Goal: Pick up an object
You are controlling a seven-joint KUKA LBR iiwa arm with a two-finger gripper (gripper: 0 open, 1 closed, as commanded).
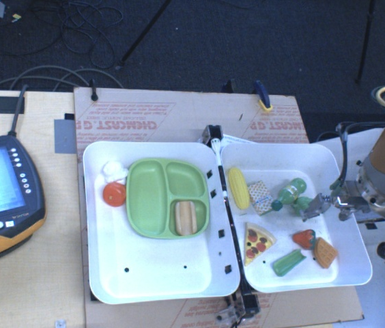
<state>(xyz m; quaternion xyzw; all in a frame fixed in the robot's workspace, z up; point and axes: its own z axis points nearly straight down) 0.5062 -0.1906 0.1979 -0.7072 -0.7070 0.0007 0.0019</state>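
My gripper [330, 209] hangs low over the right side of the right bin [356, 275], reaching in from the right. Its two grey fingers [313, 209] stand apart with nothing between them. Just left of it lies a green bottle [289, 191]. Below it sit a red toy vegetable [304, 238] and an orange cracker-like piece [325, 253]. Further left are a yellow corn cob [239, 187], a patterned block [260, 197], a pizza slice [256, 241] and a green cylinder [288, 262].
The left bin [151, 279] holds a green divided plate [158, 183] with a hot dog [185, 217], a red tomato [114, 194] and a small white piece [112, 171]. A black divider [224, 214] separates the bins. A tablet [1, 190] lies far left.
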